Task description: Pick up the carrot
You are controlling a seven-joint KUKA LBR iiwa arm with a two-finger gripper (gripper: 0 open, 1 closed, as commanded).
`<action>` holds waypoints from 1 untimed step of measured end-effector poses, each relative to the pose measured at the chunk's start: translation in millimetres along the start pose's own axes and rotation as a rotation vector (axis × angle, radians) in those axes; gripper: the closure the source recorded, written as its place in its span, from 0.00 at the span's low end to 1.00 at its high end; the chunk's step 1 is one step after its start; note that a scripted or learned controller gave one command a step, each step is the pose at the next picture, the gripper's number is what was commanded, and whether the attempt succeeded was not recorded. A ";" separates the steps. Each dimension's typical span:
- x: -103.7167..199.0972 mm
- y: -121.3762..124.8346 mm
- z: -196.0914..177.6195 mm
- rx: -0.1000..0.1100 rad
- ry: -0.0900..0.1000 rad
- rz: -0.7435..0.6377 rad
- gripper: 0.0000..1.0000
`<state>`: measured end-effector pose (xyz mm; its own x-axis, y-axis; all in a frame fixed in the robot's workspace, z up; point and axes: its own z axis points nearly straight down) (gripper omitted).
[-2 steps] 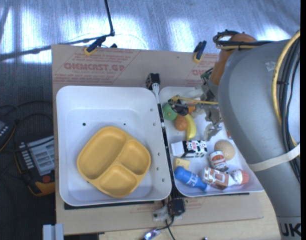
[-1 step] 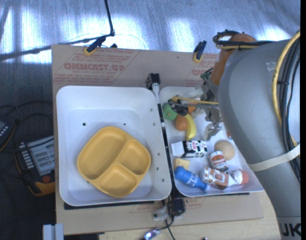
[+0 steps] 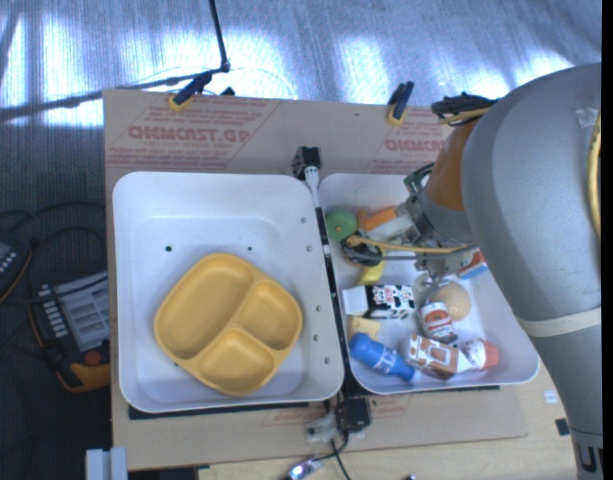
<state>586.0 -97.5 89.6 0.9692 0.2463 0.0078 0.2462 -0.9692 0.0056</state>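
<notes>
Hovering claw (image 3: pixel 418 230) noted over far part of right bin (image 3: pixel 436 386); whether apart or together cannot be told, wrist hiding it. Carrot (image 3: pixel 378 216) seen lying near bin's far-left corner, just beside green item (image 3: pixel 338 223), close to claw. Descent from above judged best, grip taken across carrot's narrow width, green item left undisturbed. Inner wall (image 3: pixel 333 298) near: little room that side. Cow-print carton (image 3: pixel 386 300) and blue bottle (image 3: pixel 379 358) lying nearer camera, apart from carrot.
</notes>
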 end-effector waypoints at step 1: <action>69.3 -46.2 -94.9 0.007 -0.008 0.043 0.00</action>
<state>641.0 -35.3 184.8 0.9789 0.2042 0.0003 0.2042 -0.9789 -0.0012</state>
